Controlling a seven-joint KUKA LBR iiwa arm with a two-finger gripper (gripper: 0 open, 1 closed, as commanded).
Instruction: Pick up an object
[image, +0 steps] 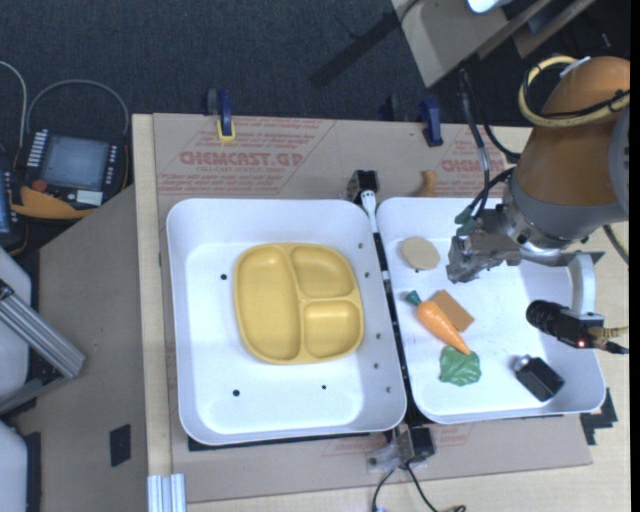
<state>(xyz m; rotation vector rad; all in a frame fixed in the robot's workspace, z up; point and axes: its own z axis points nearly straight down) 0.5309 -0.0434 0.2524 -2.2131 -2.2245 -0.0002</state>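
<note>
The gripper (468, 262) hangs over the right bin (500, 400), just right of the tan disc (421, 253) near the bin's far edge; I cannot tell its state. The carrot (441, 325) lies mid-bin across an orange block (456, 309), a green leafy piece (460, 367) just below. The left bin (200, 380) holds a yellow divided plate (297, 301), with bare floor all around it.

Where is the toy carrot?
The orange plastic toy carrot lies in the right white bin, on a tan square piece, just above the green leafy toy.
</note>
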